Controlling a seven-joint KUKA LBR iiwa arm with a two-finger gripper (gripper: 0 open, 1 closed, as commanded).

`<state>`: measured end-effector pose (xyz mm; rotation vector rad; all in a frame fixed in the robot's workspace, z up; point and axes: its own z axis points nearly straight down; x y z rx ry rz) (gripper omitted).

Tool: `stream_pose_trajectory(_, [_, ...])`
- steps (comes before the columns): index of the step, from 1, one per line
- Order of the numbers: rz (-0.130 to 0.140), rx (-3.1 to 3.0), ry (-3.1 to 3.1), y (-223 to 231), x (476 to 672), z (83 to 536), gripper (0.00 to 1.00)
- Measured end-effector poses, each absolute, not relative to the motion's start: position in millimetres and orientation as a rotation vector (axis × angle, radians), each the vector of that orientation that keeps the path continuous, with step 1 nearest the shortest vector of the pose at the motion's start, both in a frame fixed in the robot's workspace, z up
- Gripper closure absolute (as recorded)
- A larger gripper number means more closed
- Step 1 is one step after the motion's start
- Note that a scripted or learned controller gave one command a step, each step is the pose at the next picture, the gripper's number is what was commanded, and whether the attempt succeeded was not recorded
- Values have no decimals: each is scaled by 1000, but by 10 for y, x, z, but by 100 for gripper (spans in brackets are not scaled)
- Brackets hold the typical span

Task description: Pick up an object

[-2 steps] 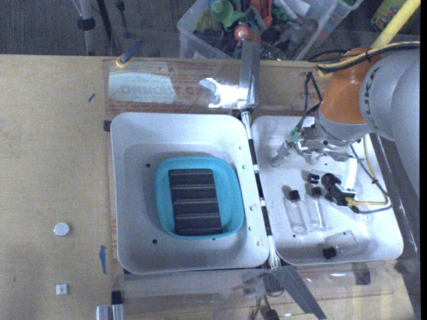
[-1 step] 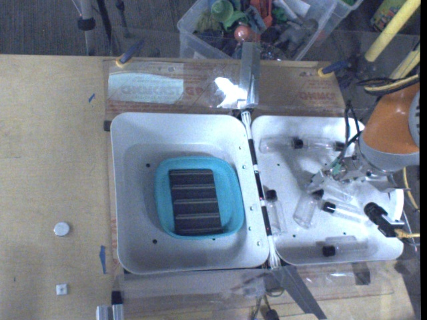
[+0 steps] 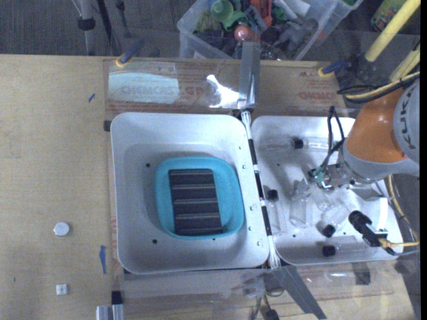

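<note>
Camera view: end effector [image 3: 325, 179] low in right bin [image 3: 280, 129], finger state impossible to tell.

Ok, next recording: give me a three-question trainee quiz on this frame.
1. True or false: the blue tray lies in the left bin.
2. Which bin does the arm reach over? A) left B) right
3. Fill in: the dark ridged block rests on the ___ tray.

Key: 1 true; 2 B, the right bin; 3 blue.
</note>
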<state>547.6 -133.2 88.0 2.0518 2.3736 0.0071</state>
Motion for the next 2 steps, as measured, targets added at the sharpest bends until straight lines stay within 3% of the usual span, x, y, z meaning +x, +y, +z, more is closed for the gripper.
stream_pose_trajectory(1, [10,2053,2369,-1339,5485,977,100])
stream_pose_trajectory(2, [-1,2301,2137,-1136,5885,1971,100])
